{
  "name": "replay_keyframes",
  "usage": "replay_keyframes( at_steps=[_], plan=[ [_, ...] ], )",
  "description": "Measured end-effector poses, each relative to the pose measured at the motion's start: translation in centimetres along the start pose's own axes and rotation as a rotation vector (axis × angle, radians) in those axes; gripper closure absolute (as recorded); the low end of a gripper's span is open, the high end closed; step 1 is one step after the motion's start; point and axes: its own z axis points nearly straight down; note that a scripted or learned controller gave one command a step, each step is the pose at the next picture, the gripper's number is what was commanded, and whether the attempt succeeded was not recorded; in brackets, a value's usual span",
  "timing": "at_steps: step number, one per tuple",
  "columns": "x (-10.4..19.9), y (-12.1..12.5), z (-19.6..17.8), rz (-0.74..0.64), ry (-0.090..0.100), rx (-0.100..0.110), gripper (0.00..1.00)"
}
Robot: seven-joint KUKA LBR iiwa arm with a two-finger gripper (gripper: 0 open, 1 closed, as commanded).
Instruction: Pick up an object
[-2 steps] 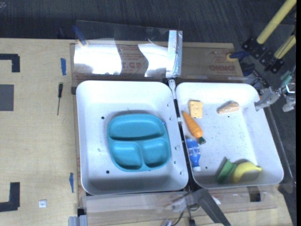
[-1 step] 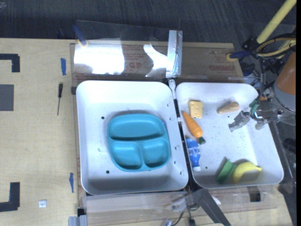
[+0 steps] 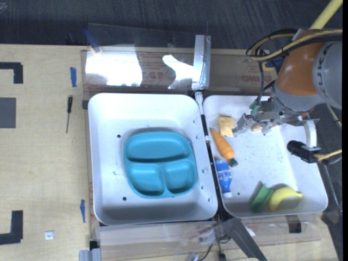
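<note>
One gripper [image 3: 251, 122] (grip state unclear) near yellow block [image 3: 226, 125]; no legible labels on objs.

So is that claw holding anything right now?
Nothing. The gripper hangs open above the right bin, just beside the yellow block, with nothing between its fingers.
</note>
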Motion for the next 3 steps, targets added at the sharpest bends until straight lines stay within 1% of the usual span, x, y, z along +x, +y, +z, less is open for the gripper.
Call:
replay_keyframes(
  at_steps=[1, 2, 3],
  plan=[
    [1.2, -8.0, -0.6, -0.034, -0.001, -0.002, 0.0],
    [1.9, -12.8, -1.2, 0.045, 0.0, -0.001, 0.0],
    [1.9, -12.8, -1.2, 0.045, 0.0, -0.001, 0.0]
  ],
)
